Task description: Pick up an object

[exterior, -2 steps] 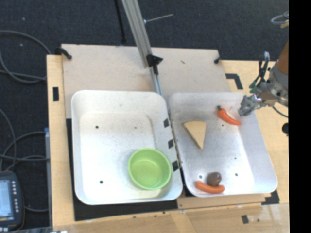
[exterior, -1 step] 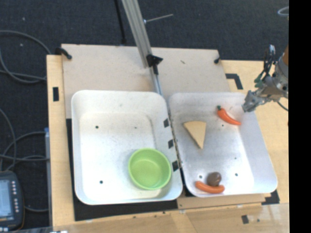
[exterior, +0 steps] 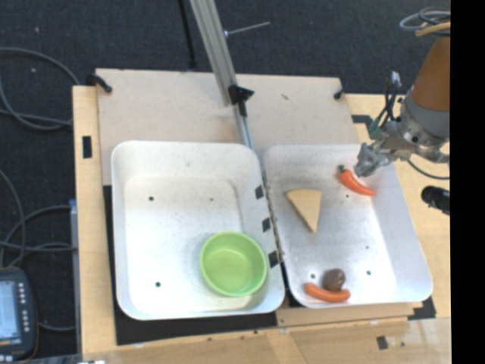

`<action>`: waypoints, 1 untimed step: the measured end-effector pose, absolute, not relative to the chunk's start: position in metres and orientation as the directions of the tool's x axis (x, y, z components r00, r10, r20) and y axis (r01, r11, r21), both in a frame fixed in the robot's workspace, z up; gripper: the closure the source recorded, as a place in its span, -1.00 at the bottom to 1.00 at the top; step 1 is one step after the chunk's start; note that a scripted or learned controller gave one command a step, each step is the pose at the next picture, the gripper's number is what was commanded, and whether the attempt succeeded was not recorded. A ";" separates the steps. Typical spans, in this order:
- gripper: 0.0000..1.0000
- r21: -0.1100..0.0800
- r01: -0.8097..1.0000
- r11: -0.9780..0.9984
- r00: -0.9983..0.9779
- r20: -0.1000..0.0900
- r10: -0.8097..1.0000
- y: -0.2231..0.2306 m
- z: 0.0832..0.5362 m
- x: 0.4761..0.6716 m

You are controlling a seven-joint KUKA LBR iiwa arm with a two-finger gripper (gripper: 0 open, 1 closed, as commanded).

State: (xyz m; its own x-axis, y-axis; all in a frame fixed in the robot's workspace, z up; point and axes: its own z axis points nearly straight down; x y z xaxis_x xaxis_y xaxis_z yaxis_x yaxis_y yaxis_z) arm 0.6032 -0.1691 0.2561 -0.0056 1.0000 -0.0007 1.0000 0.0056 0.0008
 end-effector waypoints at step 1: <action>1.00 0.001 1.000 0.006 -0.006 0.000 1.000 -0.115 0.247 0.613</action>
